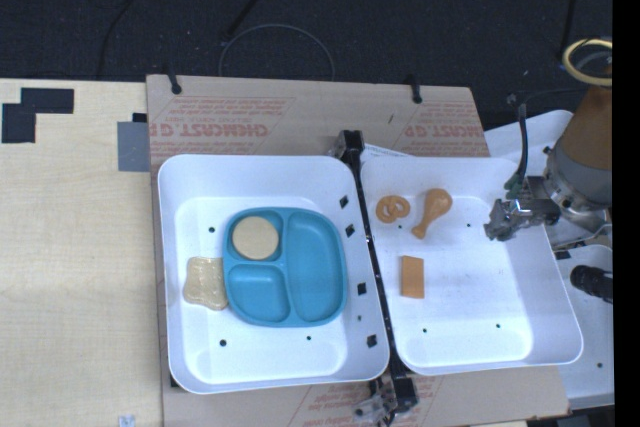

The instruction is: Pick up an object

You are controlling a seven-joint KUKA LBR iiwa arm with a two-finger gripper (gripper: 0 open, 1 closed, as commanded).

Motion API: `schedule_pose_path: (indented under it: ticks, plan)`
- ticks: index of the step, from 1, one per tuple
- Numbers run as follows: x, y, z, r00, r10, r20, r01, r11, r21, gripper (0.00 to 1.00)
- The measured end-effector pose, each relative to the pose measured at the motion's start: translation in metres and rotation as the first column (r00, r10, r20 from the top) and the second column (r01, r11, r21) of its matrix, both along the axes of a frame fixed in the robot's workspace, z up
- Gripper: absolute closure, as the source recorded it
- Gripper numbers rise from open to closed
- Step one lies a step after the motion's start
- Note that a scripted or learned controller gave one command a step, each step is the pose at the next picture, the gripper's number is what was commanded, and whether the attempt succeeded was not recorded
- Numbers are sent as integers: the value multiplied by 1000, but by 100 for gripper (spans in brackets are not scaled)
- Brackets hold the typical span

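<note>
1. The gripper sits at the right edge of the right bin, above its floor; whether it is open or closed cannot be told.
2. In that bin lie a pretzel, a drumstick just beside it, and an orange block nearer the front.
3. The left bin holds a blue divided tray with a tan round cookie in its upper-left compartment.
4. A pale bread slice touches the tray's left edge.
</note>
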State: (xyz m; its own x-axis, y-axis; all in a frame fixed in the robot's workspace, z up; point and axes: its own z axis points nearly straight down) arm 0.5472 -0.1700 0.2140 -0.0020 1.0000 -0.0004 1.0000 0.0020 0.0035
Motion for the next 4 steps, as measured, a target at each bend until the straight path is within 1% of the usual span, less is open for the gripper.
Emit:
schedule_pose_path:
  ticks: [1, 2, 3, 4]
  plan:
    - [8, 5, 58, 1000, 0, 1, 0, 1000, -1, 100]
    - [18, 57, 61, 1000, 2, -5, -2, 1000, 1, 100]
    - [26, 108, 43, 1000, 2, -8, -2, 1000, 2, 100]
    - [30, 166, 27, 1000, 2, -9, -2, 1000, 2, 100]
